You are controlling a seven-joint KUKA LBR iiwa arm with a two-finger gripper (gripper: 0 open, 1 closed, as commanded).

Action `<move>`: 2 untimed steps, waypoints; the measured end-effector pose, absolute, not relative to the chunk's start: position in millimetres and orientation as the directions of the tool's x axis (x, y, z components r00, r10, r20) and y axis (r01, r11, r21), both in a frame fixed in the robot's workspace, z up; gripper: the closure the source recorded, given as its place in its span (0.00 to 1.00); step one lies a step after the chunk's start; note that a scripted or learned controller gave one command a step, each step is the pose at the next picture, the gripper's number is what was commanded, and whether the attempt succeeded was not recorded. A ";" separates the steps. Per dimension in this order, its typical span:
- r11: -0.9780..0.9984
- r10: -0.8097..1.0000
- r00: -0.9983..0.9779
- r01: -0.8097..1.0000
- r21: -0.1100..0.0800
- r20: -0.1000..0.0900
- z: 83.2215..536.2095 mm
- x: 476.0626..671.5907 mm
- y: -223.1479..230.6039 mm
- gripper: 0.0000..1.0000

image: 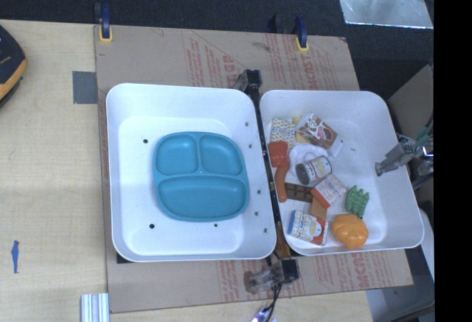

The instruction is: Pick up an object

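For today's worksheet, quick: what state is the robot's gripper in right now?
Gripper: at the right bin's right rim, nothing seen between its fingers; open or closed cannot be told.

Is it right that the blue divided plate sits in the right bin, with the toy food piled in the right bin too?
Not quite. The camera view shows the blue divided plate in the left bin; only the toy food is piled in the right bin.

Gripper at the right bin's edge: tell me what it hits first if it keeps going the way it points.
Likely the green toy: the gripper points left into the right bin, with bare floor before it. Height is unclear.
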State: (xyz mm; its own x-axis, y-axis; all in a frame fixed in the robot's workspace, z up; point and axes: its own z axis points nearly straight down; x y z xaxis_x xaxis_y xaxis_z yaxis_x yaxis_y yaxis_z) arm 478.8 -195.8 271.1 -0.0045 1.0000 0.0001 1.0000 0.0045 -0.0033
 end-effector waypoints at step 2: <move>0.005 1.000 -0.005 1.000 0.015 -0.011 95.7 501.4 -97.8 0.00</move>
